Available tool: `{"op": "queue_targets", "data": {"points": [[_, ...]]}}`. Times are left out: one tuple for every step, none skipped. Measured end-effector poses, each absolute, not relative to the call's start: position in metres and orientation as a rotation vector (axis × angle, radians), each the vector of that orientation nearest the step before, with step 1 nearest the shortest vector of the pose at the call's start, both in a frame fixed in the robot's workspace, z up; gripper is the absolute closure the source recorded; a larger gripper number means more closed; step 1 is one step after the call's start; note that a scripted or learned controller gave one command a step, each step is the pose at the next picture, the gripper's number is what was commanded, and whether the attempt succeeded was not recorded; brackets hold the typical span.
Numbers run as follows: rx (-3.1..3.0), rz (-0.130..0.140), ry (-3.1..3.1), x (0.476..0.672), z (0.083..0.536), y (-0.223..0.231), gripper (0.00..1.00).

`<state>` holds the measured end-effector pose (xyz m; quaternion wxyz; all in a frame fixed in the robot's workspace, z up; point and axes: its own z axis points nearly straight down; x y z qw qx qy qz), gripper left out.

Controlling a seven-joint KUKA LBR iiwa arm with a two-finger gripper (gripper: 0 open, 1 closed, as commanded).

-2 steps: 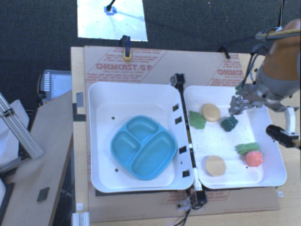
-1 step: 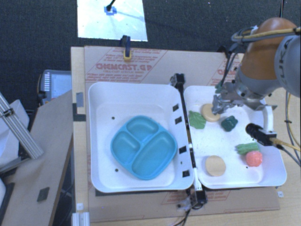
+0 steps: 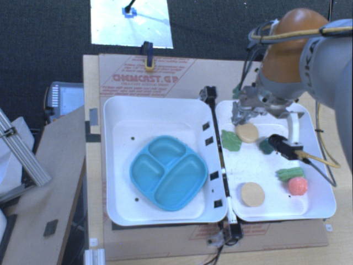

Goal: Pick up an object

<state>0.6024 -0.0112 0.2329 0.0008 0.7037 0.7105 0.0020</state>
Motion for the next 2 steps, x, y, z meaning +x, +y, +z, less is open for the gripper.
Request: {"op": "queue_targets", "data": {"points": [[2.210,0.005,2.233,0.619,0.221,0.045,1.00],[2.211,0.006,2.231,0.633,0.223,0.087,1.00]]}}
